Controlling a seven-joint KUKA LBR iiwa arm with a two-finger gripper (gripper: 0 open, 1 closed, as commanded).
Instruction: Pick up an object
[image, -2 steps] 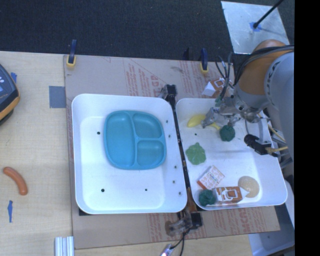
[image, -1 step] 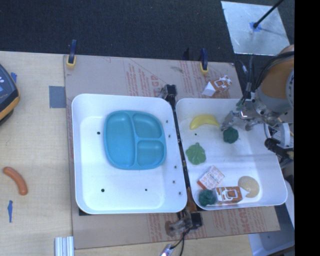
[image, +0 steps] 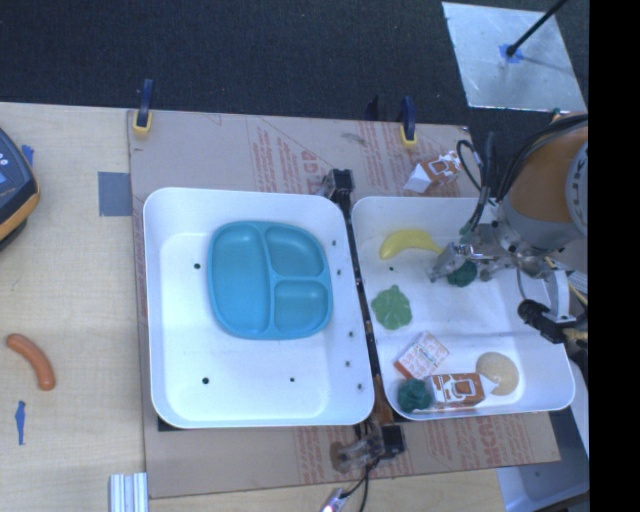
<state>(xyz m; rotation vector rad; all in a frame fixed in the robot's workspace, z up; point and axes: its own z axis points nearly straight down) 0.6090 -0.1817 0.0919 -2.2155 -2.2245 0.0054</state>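
— Fingers of the gripper (image: 458, 266): they seem closed around a small dark green object (image: 463, 275) in the right bin (image: 545, 400), just right of the banana (image: 408, 243).

— Firmly?

— Hard to judge; the piece looks partly hidden. Best to lift straight up, slowly, keeping clear of the bin wall.

Blue tray (image: 268, 279), yellow banana (image: 408, 243)

A sausage (image: 31, 361) lies on the bench (image: 70, 290), left.
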